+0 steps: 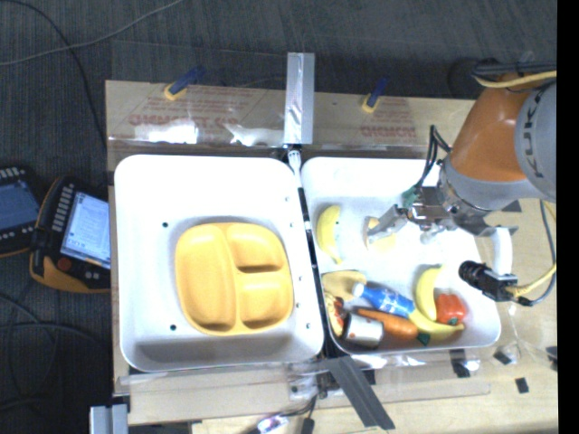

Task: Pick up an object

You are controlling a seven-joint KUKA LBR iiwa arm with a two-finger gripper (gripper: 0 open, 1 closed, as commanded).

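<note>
My gripper [384, 227] hangs low over the middle of the right bin [362, 181], below the arm's orange band. A small pale yellow piece [386, 237] lies right at its tip; whether it is held I cannot make out. To the left lies a pale yellow crescent [327, 230]. Along the bin's front sit a banana [425, 295], a red fruit [451, 308], a blue and white bottle [387, 297], an orange carrot [391, 325] and a small can [361, 332].
The left bin [145, 206] holds a yellow divided plate [233, 274]. A metal post [299, 98] stands behind the wall between the bins. A handheld control unit [72, 238] lies off the bench at the left. A black fitting [484, 278] juts from the arm.
</note>
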